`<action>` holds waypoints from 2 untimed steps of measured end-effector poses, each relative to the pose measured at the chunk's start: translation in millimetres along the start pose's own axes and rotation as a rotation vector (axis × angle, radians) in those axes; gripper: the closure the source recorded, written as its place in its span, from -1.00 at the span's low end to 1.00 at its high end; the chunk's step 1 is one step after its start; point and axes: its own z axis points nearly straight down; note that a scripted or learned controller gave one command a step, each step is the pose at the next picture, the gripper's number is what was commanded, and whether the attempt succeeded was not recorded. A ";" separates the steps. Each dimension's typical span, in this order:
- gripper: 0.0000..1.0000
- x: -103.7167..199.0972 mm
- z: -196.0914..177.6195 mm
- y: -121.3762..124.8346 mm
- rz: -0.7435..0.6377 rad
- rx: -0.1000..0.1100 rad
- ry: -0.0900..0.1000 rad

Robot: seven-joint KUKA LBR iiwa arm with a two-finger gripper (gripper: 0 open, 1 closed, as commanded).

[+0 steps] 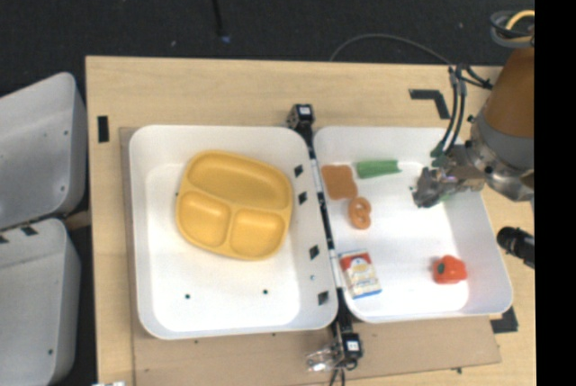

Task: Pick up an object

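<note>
Two risks can be judged from how things lie now. A miss is possible because the small items in the right-hand shallow white bin (477, 281) are set well apart, so a descent aimed slightly off would close on bare floor. A collision is also possible, since the dark two-finger gripper (430, 192) is seen low over the bin's far right part, near the wall, where a sideways move could be blocked. Whether its fingers are spread or pressed together cannot be told, as they merge into one dark blurred shape, and nothing is seen between them.

Nearest the camera in the right bin, a small white carton with a red and blue label (360, 274) is found by the central divider, and a small red rounded object with a green tip (449, 269) lies toward the right wall. Further back, a small orange ring-like piece (360, 212) is placed just beyond the carton, then a flat tan-orange slab (338, 182), and a green elongated piece (376, 167) farthest off. The green piece is the candidate lying nearest the gripper.

In the left-hand shallow white bin (162, 294), a yellow plastic plate with three compartments (235, 205) is held, with nothing in its compartments.
</note>
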 end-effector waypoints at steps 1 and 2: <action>1.00 42.3 3.9 11.6 0.000 0.001 0.000; 1.00 89.7 13.1 25.5 0.004 0.002 0.000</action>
